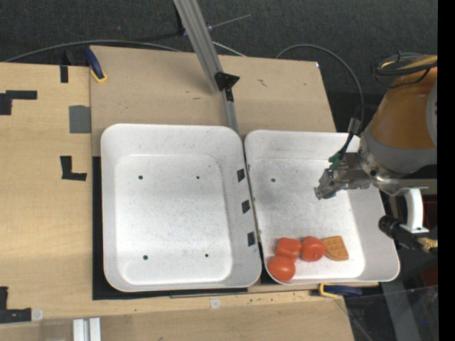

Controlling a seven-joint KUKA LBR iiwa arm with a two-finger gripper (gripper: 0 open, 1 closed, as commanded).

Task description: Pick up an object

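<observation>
Three red tomato-like pieces lie close together near the front edge of the right bin. A flat orange cracker-like piece rests just to their right. My gripper hangs over the middle right of that bin, well behind those objects and apart from them. Nothing shows between its fingers. The grey arm with its orange band comes in from the right.
The left bin sits beside the right one, joined by dark clips along the shared wall. A slanted metal pole rises behind the bins. Cables run across the back right of the bench.
</observation>
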